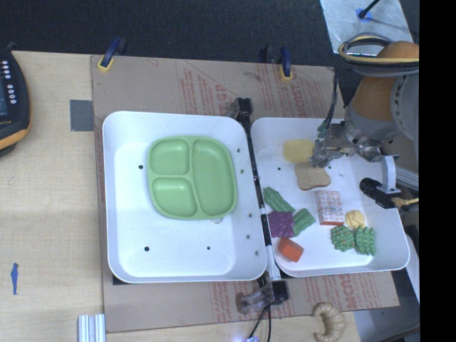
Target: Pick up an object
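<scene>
The right bin point(285, 130) holds several toy foods: a yellow cheese block point(297, 150), a tan bread slice point(313, 178), a green pod point(276, 200), a purple piece point(281, 224), an orange-red piece point(289, 249), a small red-and-white packet point(330, 207), a yellow piece point(355, 219) and green broccoli point(354, 239). My gripper point(318, 157) hangs from the arm at the right, its tips low between the cheese block and the bread slice. Nothing shows between its tips.
The left bin point(117, 212) carries a green divided plate point(192, 177). A black clip point(243, 108) and cable fittings sit along the seam between the bins. A black and orange pendant point(11, 98) lies at the far left. A tan curled object point(329, 322) rests below the right bin.
</scene>
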Robot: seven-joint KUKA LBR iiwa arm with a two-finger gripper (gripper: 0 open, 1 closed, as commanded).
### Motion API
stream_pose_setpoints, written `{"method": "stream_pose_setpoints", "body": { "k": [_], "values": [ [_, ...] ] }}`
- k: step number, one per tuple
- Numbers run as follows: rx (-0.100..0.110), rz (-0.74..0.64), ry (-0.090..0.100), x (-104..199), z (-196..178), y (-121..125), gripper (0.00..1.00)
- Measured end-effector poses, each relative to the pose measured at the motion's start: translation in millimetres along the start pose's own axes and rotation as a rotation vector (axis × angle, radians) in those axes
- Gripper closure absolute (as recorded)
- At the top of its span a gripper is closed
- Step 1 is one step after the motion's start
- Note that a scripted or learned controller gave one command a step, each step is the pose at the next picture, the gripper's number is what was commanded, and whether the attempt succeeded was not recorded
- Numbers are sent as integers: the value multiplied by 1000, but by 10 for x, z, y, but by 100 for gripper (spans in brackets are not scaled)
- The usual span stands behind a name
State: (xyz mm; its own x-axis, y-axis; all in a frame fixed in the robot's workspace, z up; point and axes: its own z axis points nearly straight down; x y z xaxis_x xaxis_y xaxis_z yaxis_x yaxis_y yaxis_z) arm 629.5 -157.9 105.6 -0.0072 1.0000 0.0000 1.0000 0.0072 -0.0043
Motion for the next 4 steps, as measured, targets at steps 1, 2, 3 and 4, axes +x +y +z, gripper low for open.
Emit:
{"method": "stream_pose_setpoints", "body": {
  "k": [1,2,3,4],
  "values": [
    [2,5,1,267,-433,-625,100],
    [-1,4,0,259,-413,-599,0],
    [-4,-1,-2,229,155,-128,0],
    [-8,-1,-4,215,-1,-126,100]
  ]
}}
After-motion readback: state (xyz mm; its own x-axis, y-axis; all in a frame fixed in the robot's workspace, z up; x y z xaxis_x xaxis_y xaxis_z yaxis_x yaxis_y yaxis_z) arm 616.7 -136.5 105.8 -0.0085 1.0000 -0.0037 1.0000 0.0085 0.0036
